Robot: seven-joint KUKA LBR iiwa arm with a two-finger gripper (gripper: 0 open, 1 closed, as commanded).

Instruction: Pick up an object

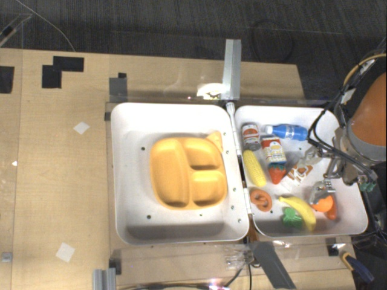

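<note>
The gripper (323, 193) hung in the right bin (354, 225) just above an orange toy (327, 206); its grip was unclear.

Yellow tray (184, 177) in a white bin (130, 162) — beside it yellow corn (254, 167), yellow banana (300, 210), blue bottle (287, 132).

Small orange object (327, 206) in right bin's (357, 225) near-right corner.

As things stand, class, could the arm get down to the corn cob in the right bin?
Probably yes. The corn cob lies uncovered near the divider, with a small bottle close beside it, while the gripper sits across the same bin.
</note>
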